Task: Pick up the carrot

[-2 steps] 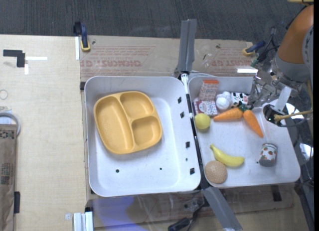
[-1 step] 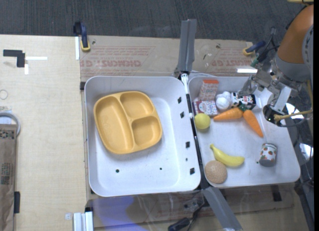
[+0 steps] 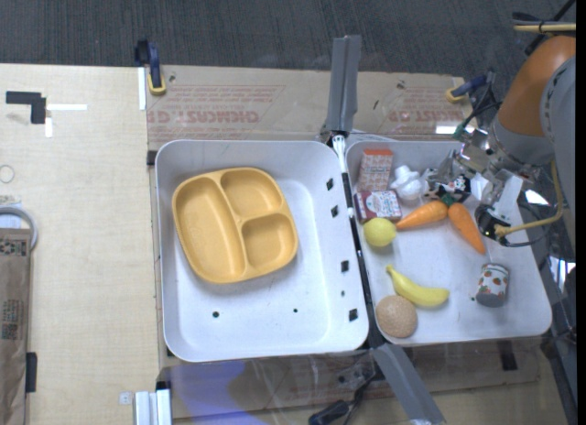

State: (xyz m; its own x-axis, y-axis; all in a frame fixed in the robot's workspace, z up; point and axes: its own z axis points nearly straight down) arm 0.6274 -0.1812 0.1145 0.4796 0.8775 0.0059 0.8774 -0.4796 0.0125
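Observation:
Two orange carrots lie in the right bin (image 3: 526, 318). One carrot (image 3: 423, 215) points left toward a lemon; the other carrot (image 3: 467, 228) points down and to the right. Their green tops meet near the bin's back. My gripper (image 3: 469, 176) hangs at the back right of this bin, just behind those tops and close above them. The wrist's dark hardware hides how it stands. Nothing is seen held in it.
The right bin also holds a lemon (image 3: 379, 232), a banana (image 3: 417, 288), a tan round fruit (image 3: 396, 316), a small can (image 3: 492, 284), red packets (image 3: 375, 171) and a white object (image 3: 407, 182). A yellow divided plate (image 3: 236, 223) lies in the left bin (image 3: 275, 322).

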